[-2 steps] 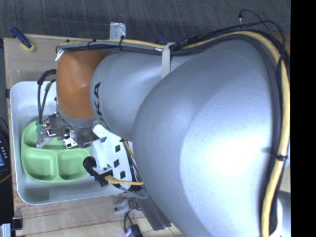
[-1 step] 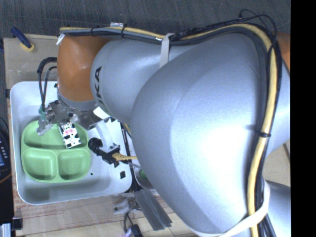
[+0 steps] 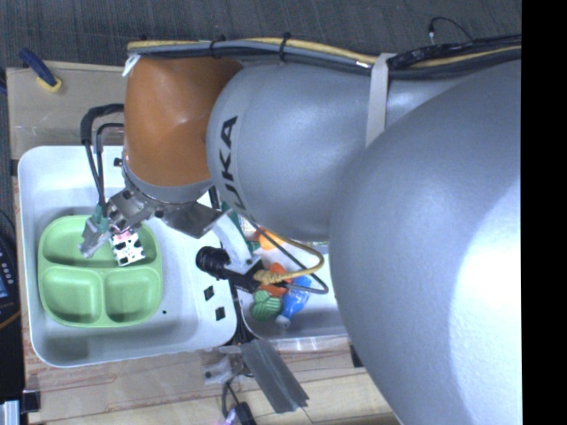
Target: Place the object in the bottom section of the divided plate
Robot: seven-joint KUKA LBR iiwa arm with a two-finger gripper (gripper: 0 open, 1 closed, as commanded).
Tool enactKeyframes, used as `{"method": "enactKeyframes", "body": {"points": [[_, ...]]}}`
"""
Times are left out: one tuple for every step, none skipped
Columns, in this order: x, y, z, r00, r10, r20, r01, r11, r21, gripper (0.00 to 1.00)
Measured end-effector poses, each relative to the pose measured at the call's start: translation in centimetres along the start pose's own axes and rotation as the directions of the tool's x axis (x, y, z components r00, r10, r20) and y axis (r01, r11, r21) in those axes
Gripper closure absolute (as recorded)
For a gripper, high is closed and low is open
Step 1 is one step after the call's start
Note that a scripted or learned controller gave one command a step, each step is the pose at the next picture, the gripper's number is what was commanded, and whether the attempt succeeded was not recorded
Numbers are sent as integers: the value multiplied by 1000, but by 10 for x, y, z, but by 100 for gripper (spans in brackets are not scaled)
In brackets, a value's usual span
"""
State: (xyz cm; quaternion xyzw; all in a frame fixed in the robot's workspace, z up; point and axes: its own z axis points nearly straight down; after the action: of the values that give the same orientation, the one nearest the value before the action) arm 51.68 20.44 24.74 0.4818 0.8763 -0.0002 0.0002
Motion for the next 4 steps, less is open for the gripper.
{"method": "enactKeyframes", "body": {"points": [[-41, 45, 66, 956, 292, 1, -292, 956, 3, 0], [-4, 6, 62, 945, 328, 0, -328, 945, 6, 0], [5, 5, 80, 968, 252, -1, -252, 968, 7, 0], [3, 9, 115, 979, 205, -2, -205, 979, -5, 0]]}}
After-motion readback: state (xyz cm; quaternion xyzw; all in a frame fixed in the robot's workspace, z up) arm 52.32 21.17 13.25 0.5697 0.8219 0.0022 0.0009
